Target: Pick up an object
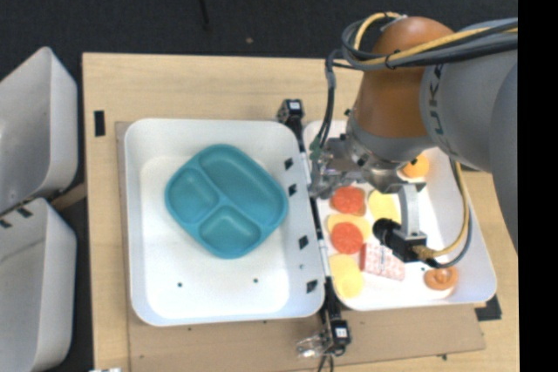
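Note:
The right bin point(471, 287) holds several small food-like items. There are two red-orange discs point(350, 200) point(346, 236), a yellow piece point(384, 205) and another yellow piece point(346, 275). A pink-and-white packet point(382, 261) lies near the front, and an orange piece point(440, 277) sits at the front right. A further orange item point(417, 166) peeks out beside the arm. My gripper point(336, 172) hangs under the orange wrist band over the bin's left side, just behind the upper red disc. The wrist hides how it stands.
The left bin point(148, 292) holds a teal divided plate point(227, 199). The bulky grey arm point(471, 109) covers the right bin's far half. A black fitting with cables point(390, 233) lies over the items. Clips line the divider between the bins point(307, 213).

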You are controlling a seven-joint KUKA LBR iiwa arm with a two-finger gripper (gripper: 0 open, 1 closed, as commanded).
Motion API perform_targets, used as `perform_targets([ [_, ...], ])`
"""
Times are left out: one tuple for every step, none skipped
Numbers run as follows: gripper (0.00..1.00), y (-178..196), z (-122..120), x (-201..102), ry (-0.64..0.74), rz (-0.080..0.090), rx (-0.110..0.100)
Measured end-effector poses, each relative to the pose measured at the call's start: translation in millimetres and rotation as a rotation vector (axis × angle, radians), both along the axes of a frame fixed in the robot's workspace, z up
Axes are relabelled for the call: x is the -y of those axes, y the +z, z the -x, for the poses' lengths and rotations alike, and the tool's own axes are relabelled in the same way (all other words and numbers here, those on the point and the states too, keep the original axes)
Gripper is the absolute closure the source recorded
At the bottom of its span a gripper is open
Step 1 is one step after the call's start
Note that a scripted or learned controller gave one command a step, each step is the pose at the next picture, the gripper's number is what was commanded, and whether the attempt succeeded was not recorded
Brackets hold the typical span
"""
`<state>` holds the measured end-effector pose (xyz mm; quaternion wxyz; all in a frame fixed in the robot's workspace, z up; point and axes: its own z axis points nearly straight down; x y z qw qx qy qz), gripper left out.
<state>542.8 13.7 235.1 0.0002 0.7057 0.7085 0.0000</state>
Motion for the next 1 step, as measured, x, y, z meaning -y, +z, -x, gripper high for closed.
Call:
perform_targets([
  [1.0, -3.1, 1.5, -12.9, -0.001, -0.001, 0.0],
])
